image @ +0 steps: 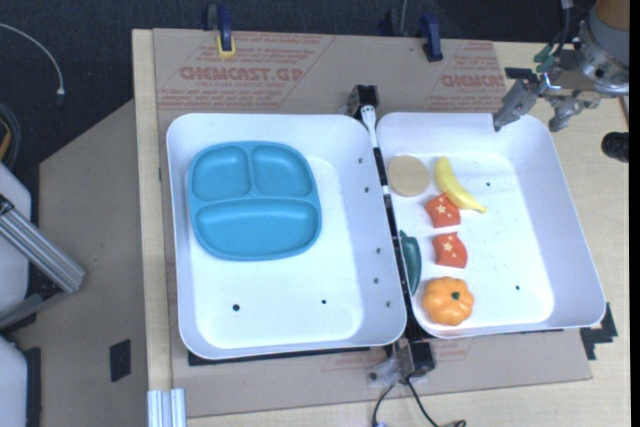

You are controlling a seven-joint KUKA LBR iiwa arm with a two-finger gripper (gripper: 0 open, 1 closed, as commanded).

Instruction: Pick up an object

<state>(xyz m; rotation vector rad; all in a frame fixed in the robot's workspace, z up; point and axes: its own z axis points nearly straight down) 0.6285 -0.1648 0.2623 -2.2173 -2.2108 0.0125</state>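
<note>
Where the bins meet, a teal object point(410, 260) lies half hidden.

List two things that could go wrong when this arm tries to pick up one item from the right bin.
1. The banana, biscuit and upper red piece lie packed together, so a grab may nudge neighbours.
2. The pumpkin sits near the bin's front wall, which may block the gripper.

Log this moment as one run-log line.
gripper: open, over right bin's far rim, holding nothing | right bin: banana, tan disc, two red pieces, orange pumpkin | left bin: blue tray
</note>
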